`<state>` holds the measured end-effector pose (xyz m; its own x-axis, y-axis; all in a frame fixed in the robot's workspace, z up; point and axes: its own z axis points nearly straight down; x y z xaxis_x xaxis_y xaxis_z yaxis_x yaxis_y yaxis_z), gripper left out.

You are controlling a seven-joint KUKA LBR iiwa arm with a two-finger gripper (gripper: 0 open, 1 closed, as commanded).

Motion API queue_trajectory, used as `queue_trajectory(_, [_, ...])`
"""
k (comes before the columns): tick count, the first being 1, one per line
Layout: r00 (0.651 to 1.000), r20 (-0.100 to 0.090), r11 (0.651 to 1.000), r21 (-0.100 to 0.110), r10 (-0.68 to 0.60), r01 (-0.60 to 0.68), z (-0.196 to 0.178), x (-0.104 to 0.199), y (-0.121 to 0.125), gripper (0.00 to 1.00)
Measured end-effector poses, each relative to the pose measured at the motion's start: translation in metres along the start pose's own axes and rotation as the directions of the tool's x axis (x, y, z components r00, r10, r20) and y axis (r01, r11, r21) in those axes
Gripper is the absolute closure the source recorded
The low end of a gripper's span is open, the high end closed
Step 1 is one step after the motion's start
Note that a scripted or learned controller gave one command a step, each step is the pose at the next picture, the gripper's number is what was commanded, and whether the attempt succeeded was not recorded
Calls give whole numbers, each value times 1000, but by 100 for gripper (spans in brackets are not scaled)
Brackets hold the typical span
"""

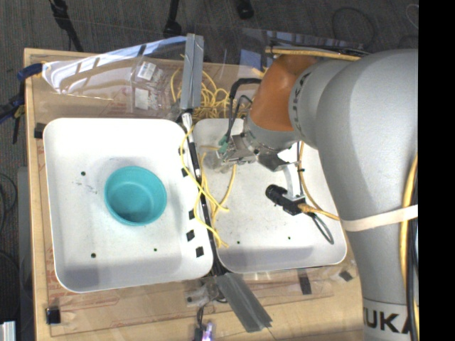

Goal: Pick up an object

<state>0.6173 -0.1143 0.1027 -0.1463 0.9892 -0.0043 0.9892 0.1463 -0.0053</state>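
We see the grey arm (377, 119) reaching over the right bin (263, 251). The left bin (75, 251) holds a teal bowl (136, 195), upright near its middle, well apart from the arm. The gripper (229, 150) is at the right bin's far left corner; we cannot tell if it is parted or closed.

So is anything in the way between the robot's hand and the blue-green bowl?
The hand is over the right bin; the bowl sits in the left bin. The bins' rims and some yellow cables run between them, so the hand would likely have to lift over those.
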Motion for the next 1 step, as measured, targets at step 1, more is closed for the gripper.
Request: queue_trajectory(1, [1000, 2, 1000, 1, 1, -1, 0, -1, 0, 0])
